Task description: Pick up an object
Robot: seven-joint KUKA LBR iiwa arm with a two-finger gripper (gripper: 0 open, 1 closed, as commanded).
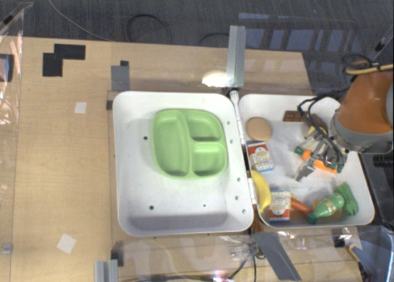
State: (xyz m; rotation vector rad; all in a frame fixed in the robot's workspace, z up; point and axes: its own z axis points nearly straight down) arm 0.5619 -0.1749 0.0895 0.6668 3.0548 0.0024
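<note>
My gripper [309, 162] hangs low over the right-hand white bin [367, 183], in its right middle part, pointing down-left from the orange-banded wrist [363, 111]. Around it lie a round tan bun [259, 128], a small brown bar [292, 116], a colourful carton [261, 157], a yellow banana [263, 191], a second carton [280, 205], an orange carrot [300, 205] and a green bottle [333, 204]. Small orange and teal bits sit right at the gripper; I cannot make out whether they are a toy or part of it.
The left white bin [132, 151] holds a green divided plate [189, 143]. A metal post [236, 56] stands behind the seam between the bins. Black cables [314, 105] loop off the wrist over the right bin's back edge.
</note>
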